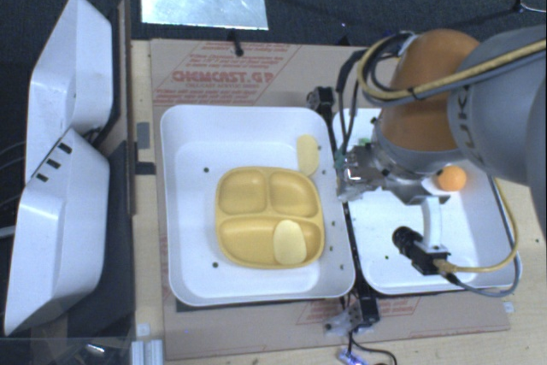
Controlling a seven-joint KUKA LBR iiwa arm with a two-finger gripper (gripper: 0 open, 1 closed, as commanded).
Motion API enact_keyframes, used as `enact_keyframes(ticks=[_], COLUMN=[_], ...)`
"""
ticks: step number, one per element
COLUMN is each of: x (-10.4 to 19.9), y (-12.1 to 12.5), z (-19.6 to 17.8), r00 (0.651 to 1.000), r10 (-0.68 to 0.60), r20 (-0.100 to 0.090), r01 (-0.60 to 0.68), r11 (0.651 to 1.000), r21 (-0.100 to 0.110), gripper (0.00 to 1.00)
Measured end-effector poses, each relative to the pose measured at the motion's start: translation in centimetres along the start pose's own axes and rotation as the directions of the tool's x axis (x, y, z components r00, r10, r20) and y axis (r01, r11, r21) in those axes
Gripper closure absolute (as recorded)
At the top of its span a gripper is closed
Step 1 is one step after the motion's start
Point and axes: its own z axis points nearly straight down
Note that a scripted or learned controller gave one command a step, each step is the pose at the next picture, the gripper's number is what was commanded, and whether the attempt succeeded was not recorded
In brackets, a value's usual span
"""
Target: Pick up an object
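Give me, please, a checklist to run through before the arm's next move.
Orange ball within reach: ok, it lies in the right bin beside the arm.
Yellow tray flat: ok, it lies in the left bin.
Oval piece free: ok, it rests in the tray's lower compartment.
Second piece clear of walls: not ok, it lies close to the left bin's right wall.
Arm carrying nothing: cannot tell, the arm hides that.

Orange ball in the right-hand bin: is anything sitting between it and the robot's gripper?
Nothing visible. The orange ball sits in the right bin, beside the wrist, and the gripper is near that bin's left wall. The wrist itself covers the floor between them, so anything under it is hidden.
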Motion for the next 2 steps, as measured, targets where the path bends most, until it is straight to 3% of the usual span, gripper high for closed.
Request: enact_keyframes(ticks=[1,2], x=[5.4,5.16], y=[-0.15,-0.13], z=[-0.48,-0.47], r00=[1.0,1.0], r10=[-0.002,0.003], r20=[-0.001,0.0], r01=[0.002,-0.003], r11=[1.0,1.0], r21=[0.0,0.001], gripper=[1.0,0.0])
